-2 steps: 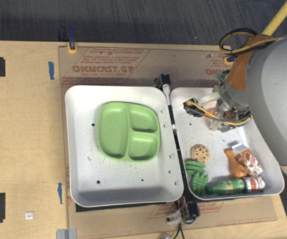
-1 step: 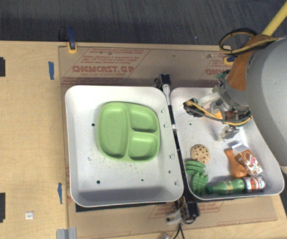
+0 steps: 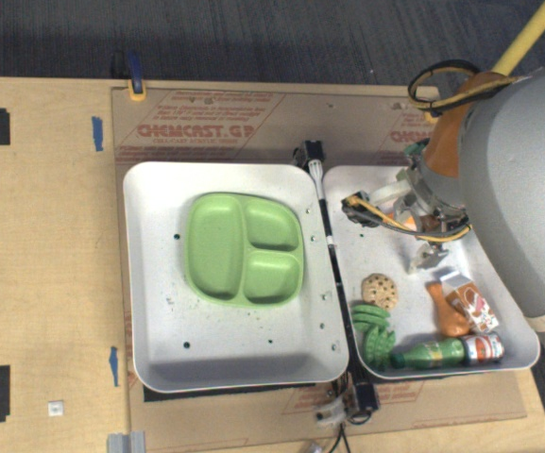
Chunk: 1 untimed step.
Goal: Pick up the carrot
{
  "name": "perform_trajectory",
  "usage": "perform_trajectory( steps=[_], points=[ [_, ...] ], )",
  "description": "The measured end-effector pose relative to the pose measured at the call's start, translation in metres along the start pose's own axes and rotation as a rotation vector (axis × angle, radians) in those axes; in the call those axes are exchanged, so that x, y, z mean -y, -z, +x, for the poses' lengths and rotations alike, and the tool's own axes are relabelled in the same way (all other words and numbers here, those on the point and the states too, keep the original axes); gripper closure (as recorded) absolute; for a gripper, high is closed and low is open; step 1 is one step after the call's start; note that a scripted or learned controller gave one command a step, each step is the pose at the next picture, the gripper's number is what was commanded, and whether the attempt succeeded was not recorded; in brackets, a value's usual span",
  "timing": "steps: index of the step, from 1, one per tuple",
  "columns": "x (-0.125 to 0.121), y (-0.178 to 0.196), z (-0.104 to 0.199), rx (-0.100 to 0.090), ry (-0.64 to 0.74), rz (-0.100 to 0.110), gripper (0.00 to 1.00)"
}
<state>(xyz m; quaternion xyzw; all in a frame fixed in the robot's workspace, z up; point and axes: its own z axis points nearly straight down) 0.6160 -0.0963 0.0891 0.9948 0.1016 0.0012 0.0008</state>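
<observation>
The carrot (image 3: 445, 315) is a short orange piece lying near the right bin's front right corner, partly under a red and white packet (image 3: 470, 305). My gripper (image 3: 427, 242) hangs over the back half of the right bin (image 3: 395, 179), behind the carrot and apart from it. Yellow and black cables trail from the gripper's left side. The grey arm covers the bin's right edge.
A cookie (image 3: 379, 291), a green leafy toy (image 3: 374, 327) and a green bottle (image 3: 447, 352) lie along the right bin's front, close to the carrot. The left bin (image 3: 149, 281) holds a green divided plate (image 3: 245, 248).
</observation>
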Motion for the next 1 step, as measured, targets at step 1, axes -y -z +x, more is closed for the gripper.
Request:
perform_trajectory(
  steps=[1],
  points=[
    [-0.0017,0.0002,-0.0381,-0.006,0.000,0.000,0.00]
  ],
)
